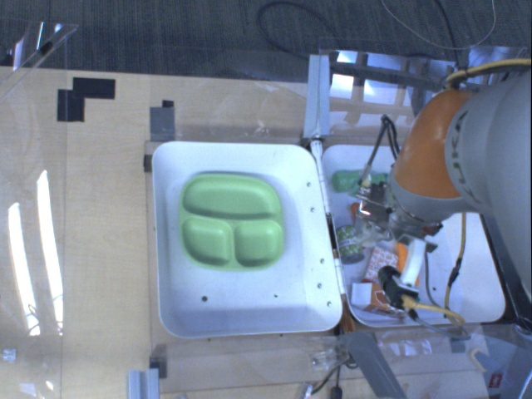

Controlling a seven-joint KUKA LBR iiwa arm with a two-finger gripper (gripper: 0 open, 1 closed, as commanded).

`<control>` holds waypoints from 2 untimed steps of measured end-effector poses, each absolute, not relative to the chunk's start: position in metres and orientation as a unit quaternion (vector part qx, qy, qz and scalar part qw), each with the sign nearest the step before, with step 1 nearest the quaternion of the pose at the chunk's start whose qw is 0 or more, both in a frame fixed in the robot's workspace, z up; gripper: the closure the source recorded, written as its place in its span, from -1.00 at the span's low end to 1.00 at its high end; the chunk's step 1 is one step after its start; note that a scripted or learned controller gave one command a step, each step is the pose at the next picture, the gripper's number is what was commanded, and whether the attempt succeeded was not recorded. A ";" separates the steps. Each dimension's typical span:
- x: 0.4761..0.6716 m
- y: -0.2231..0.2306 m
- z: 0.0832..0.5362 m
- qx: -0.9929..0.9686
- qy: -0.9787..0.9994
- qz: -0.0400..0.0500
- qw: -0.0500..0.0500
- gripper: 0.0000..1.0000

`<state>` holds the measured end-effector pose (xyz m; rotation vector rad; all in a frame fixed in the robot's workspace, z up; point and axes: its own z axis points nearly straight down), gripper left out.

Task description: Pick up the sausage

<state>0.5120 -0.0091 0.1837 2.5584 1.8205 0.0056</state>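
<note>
No legible labels or writing. The hand (384, 223) hangs low in the right bin (482, 302) over a clutter of small items; its grip cannot be made out, and the sausage cannot be picked out among them. Left of the hand, the left bin (241, 306) holds a green three-compartment tray (232, 219) on a pale wood counter (83, 223).

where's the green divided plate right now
The green three-compartment plastic plate lies in the middle of the left shallow white bin, left of the grey arm working over the right bin.
</note>
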 end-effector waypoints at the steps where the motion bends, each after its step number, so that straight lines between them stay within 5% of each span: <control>1: 0.532 0.025 0.243 0.793 0.609 0.001 0.001 1.00; 2: 0.566 -0.021 0.260 0.766 0.642 0.001 0.002 1.00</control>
